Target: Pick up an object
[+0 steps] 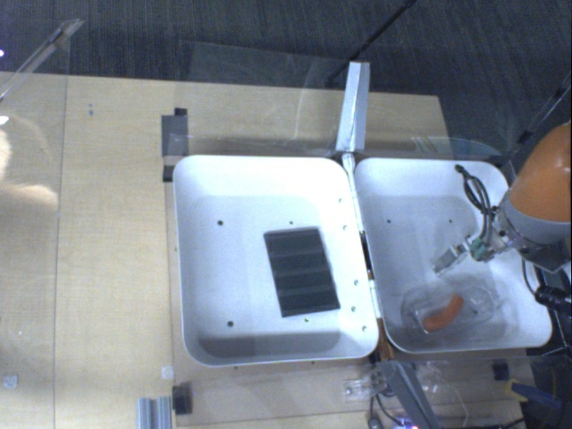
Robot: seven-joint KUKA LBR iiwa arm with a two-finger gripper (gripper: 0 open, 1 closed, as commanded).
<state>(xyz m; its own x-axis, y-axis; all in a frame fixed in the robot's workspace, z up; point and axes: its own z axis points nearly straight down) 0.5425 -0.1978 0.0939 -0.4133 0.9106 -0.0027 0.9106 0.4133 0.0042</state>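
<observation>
i see the arm (pixel 541 195) coming in from the right, its orange band over the right edge of the right bin (pixel 393 195). the claw (pixel 451 257) hangs low over the middle of that bin, pointing left and a little toward the near side. it is small and pale against the white floor, and i cannot tell how it is set or whether anything is in it. dark cables loop along the wrist just behind it.

just near of the claw, in the near part of the same bin, lies an orange object (pixel 443 312), long and rounded, slanting up to the right. it seems to sit inside or under a clear plastic piece (pixel 469 304) whose outline i can barely make out. the orange object looks apart from the claw.

the left bin (pixel 206 204) holds a dark ribbed rectangular pad (pixel 301 271) lying flat near its middle, tilted slightly. both bins sit side by side on the pale wooden bench (pixel 98 266).
</observation>
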